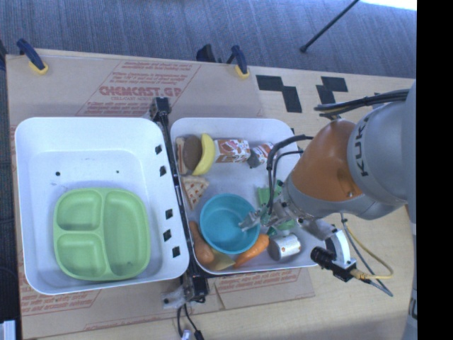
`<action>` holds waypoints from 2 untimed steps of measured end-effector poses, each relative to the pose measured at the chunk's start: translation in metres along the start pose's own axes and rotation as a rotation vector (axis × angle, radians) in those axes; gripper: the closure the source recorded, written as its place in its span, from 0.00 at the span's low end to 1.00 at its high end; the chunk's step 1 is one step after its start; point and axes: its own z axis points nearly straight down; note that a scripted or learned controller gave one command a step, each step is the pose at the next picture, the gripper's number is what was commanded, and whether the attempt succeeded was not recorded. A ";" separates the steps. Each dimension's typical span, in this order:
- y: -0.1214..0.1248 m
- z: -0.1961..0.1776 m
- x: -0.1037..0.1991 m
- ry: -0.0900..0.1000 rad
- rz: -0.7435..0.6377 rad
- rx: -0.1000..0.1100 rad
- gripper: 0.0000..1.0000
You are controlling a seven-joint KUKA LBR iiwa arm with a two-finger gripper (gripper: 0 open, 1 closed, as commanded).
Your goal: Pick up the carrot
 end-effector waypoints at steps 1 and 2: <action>0.003 -0.043 0.024 0.003 0.193 0.009 1.00; 0.011 -0.050 0.051 -0.010 0.316 0.005 1.00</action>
